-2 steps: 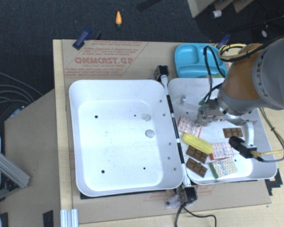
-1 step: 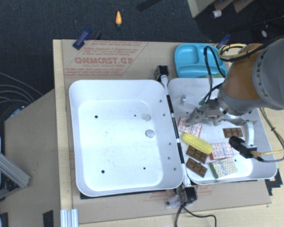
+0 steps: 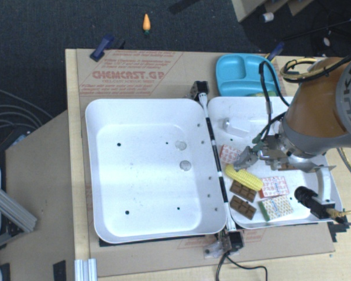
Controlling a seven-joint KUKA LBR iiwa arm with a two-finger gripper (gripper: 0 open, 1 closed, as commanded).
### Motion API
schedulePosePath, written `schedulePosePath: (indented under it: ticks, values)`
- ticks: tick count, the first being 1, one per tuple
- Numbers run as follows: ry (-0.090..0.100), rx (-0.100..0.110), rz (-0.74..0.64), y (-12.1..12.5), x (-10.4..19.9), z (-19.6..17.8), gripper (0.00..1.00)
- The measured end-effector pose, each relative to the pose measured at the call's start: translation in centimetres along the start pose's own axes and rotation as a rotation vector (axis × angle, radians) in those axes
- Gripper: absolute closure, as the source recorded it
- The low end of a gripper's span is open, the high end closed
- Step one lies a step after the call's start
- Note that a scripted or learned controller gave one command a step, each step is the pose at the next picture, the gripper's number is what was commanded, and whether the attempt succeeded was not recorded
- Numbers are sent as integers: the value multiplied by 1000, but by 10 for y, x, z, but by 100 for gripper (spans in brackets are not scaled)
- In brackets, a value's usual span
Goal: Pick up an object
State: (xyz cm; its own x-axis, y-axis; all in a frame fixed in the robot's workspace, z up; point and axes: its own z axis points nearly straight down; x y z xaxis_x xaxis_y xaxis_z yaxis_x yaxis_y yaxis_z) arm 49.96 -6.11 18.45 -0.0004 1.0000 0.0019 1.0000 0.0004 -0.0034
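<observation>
My gripper (image 3: pixel 250 157) hangs low in the right bin (image 3: pixel 217 107), just above the upper end of a yellow corn cob (image 3: pixel 244 178). I see nothing between it and the cob that shows a hold. Two brown chocolate bars (image 3: pixel 243 191) lie just below the corn, the lower one (image 3: pixel 242 206) near the bin's front. A red-and-white patterned packet (image 3: pixel 229 153) lies left of the gripper. A similar packet (image 3: pixel 274 186) and a green-edged one (image 3: pixel 276 208) lie to the right of the corn. A white piece (image 3: pixel 234 127) rests at the back of the bin.
The left bin (image 3: pixel 146 168) holds two small grey discs (image 3: pixel 185 165). A blue divided tray (image 3: pixel 244 75) stands behind the right bin. A blue clip (image 3: pixel 101 48) lies at the bench's far left corner, and an orange carrot toy (image 3: pixel 146 22) lies on the floor.
</observation>
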Motion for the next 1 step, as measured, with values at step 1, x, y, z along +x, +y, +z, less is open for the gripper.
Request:
schedulePosePath:
  ticks: [1]
  values:
    - [-1,-1,1,16,-32,86,0]
